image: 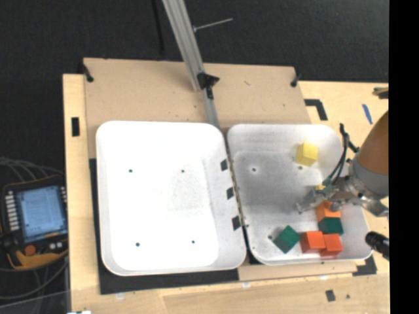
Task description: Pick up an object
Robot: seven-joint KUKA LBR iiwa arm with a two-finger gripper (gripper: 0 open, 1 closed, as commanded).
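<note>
**Low over the block cluster, with a crowded corner beneath me**

The likeliest target is the orange block [327,210] just under my gripper [322,198], in the right bin [275,142] toward its near right corner. I cannot tell how wide my jaws stand or whether anything sits between them; my own wrist blurs that spot.

As I judge it, the danger is the crowding. A dark green block [331,226] touches the orange one on its near side, and two more orange-red blocks [322,241] lie just beyond that, against the bin's near wall. Closing here could catch an edge of two blocks at once, or nudge one aside and leave me with nothing. The bin's right wall is near too, so a jaw might strike it.

A green cube [286,239] lies tilted a little to the left of the cluster, apart from it. A yellow cube [306,152] sits alone toward the far side of the same bin, well apart from everything.

The left bin [163,195] shows only a few small dark spots on its floor. Both bins rest side by side on the desk [75,175].
</note>
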